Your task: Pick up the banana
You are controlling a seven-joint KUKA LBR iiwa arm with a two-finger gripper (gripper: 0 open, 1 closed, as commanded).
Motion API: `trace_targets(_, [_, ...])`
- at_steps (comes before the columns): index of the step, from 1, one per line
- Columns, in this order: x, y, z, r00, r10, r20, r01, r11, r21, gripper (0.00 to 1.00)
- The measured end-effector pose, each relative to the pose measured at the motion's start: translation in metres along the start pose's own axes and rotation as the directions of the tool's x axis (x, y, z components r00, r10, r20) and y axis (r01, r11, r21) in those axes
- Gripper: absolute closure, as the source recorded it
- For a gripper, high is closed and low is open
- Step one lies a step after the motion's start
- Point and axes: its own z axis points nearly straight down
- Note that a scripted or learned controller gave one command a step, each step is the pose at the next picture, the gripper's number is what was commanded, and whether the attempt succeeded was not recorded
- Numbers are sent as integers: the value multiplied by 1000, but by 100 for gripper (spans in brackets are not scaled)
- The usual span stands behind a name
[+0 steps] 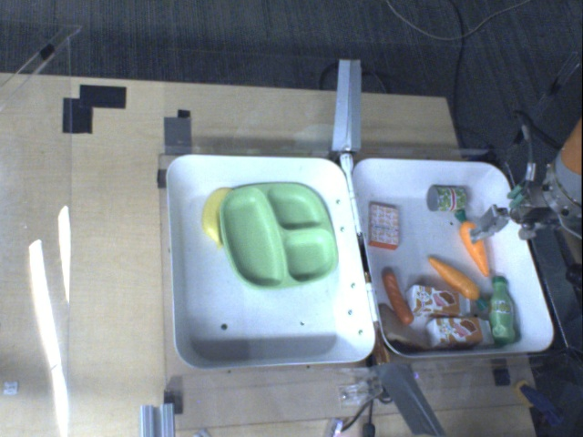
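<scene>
Under the left edge of the green divided tray [278,233], within the left bin [187,335], a yellow banana [212,217] peeks out. Bare white floor lies along that bin's near edge. Across the divider, the right bin [412,173] holds a can [447,198], carrots [454,278], a green bottle [501,309] and cartons. At its right edge hovers the pincer [503,215], whose spread I cannot tell.

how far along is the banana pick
Nothing looks done yet. The banana lies in the left bin, mostly hidden under the green divided tray, only a yellow edge showing. The gripper is over the right bin, near the carrots, with no banana in it. Left: cross over, reach the banana, grasp and lift.
</scene>
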Motion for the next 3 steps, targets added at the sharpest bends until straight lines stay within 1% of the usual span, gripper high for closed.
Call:
trace_targets(1, [85, -55, 64, 996, 84, -3, -84, 996, 5, 0])
trace_targets(2, [117, -18, 110, 998, 58, -2, -58, 998, 0, 0])
trace_targets(3, [91, 34, 114, 998, 58, -1, -58, 998, -6, 0])
